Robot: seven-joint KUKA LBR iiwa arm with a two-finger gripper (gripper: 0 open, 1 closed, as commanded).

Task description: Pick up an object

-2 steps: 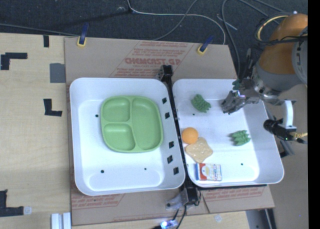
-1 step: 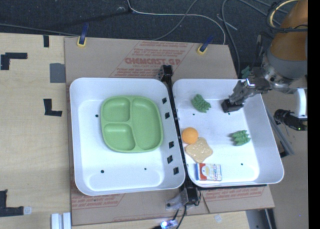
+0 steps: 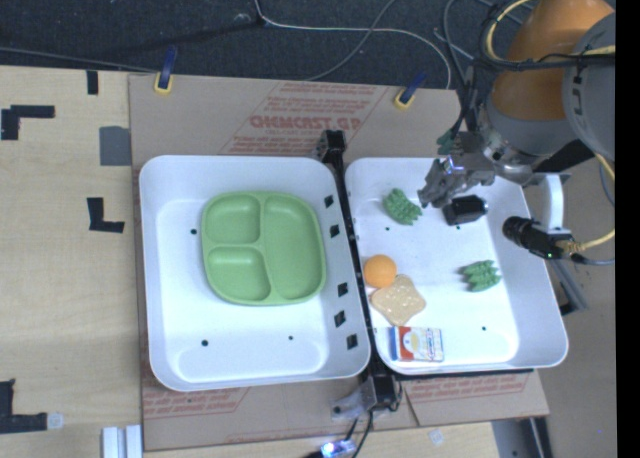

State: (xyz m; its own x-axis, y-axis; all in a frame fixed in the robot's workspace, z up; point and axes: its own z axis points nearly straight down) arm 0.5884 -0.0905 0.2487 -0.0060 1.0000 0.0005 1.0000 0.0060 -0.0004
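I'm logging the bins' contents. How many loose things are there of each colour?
Green: 3, the divided plate and two leafy toys
Orange: 1, ball
Tan: 1, bread slice
White and red: 1, small carton
Total: 6

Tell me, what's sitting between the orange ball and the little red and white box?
A tan slice of toy bread lies between the orange ball and the red and white box, touching the ball, in the camera view's right bin.

The arm (image 3: 585,66) is grey with a bulging orange band, yellow and black cables looping around it, and a dark metal hand (image 3: 452,184).
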